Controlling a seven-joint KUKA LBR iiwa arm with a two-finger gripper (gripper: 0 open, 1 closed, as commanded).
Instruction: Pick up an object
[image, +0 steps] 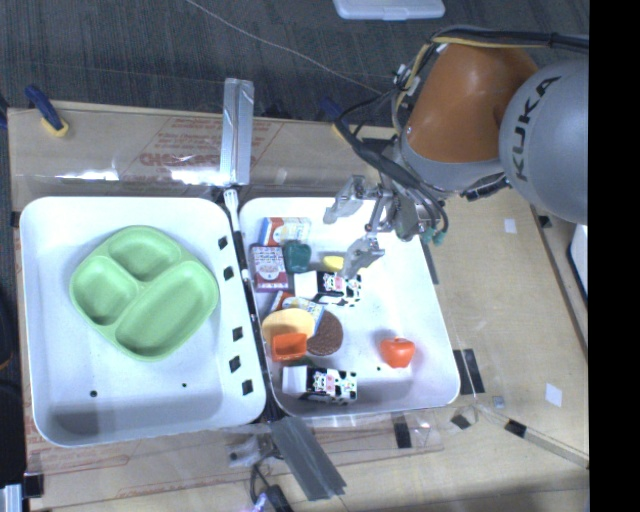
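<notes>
Lying flat near the middle of the right bin (440, 345): cow-print carton (339, 286), long axis running roughly left-right, tilted a touch. Reaching in from the right, arm (470, 100) bent over the bin's top edge, gripper (357, 232) hanging just above that carton, fingers spread wide, gripping nothing. Also sitting in there: orange tomato (397, 351), second cow carton (331, 385), brown cookie (325, 336), red box (267, 266). Resting in the left bin (40, 330): green divided plate (144, 290).
</notes>
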